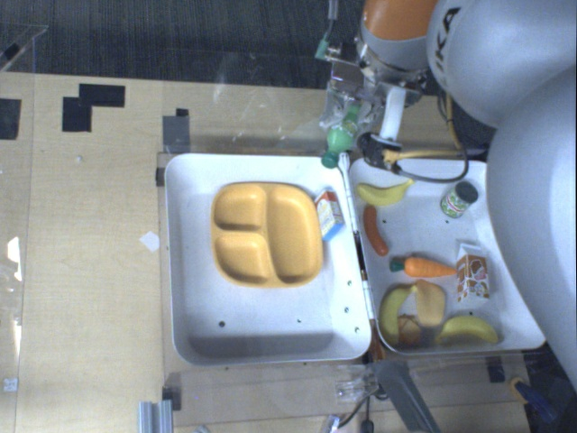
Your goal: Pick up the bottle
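A clear plastic bottle (342,126) with a green cap pointing down hangs over the back end of the wall between the two bins. My gripper (354,106) is directly above it, and its fingers are shut on the bottle's clear body. The bottle is off the bin floor, with its cap just above the bins' back rim. The grey arm with its orange band reaches in from the upper right and hides part of the right bin's back corner.
The left bin (194,323) holds a yellow divided plate (268,233) and a small packet (329,213). The right bin (505,269) holds a banana (383,192), a sausage (375,231), a carrot (428,267), a small can (458,199), a snack packet (472,276) and more fruit (433,318) at the front.
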You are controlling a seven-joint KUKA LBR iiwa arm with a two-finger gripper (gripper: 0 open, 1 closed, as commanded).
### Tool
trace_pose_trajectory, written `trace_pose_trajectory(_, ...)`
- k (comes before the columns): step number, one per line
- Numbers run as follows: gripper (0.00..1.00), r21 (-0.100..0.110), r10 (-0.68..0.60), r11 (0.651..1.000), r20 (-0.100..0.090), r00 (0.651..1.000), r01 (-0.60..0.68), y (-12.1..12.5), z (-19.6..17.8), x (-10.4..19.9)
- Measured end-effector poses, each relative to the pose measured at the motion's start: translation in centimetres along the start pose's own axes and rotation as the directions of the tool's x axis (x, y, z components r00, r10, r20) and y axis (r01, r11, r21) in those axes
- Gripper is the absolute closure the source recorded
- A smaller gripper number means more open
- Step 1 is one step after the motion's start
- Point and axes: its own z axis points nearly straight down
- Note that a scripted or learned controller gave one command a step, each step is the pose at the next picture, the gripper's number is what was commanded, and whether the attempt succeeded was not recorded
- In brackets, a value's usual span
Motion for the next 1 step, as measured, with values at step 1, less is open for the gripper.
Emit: trace_pose_trajectory(1,1.0,-0.001,-0.125,0.992,-0.001,0.992,0.125,-1.72,-0.59,6.72)
